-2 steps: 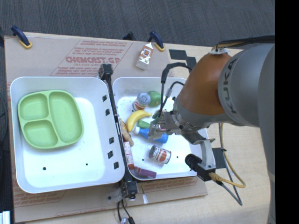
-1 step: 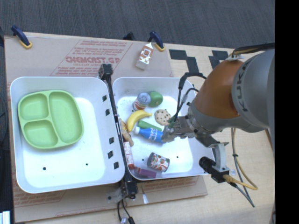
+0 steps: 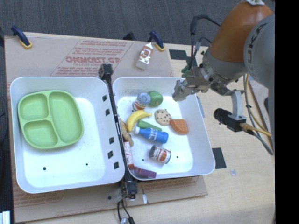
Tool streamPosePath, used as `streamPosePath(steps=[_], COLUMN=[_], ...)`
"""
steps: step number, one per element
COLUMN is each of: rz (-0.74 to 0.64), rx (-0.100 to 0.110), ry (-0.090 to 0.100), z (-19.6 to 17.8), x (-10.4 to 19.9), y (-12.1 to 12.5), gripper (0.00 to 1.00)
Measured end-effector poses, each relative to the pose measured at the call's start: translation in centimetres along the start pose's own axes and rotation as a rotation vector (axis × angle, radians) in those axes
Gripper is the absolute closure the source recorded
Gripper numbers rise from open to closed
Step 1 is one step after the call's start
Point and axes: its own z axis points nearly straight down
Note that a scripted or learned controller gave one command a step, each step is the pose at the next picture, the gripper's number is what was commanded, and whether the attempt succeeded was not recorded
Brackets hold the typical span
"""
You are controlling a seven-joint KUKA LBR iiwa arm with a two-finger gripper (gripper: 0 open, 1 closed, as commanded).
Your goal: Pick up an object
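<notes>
Hovering at the right bin's (image 3: 202, 125) upper-right rim, the tool (image 3: 180, 93) carries nothing visible; can't tell its opening. Cookie (image 3: 162, 117) sits just below-left, w/ orange wedge (image 3: 179, 126) beside. Best: drop straight down, centred on one item.

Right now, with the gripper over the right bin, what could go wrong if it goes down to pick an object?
The banana, blue bottle and cookie lie crowded together, so the fingers may push neighbours instead of closing on one. The gripper hangs near the right bin's far rim and might strike it. The red can lies on its side and could roll.
</notes>
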Motion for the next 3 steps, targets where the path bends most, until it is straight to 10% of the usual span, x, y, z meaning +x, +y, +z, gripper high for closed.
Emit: streamPosePath(steps=[1,2,3], rz=[0.0,-0.001,-0.005], rx=[0.001,0.002,0.004], ry=[0.001,0.0,0.001], z=[0.0,17.4,16.5], x=[0.0,0.4,0.4], y=[0.0,-4.1,-4.1], gripper=[0.0,0.0,1.0])
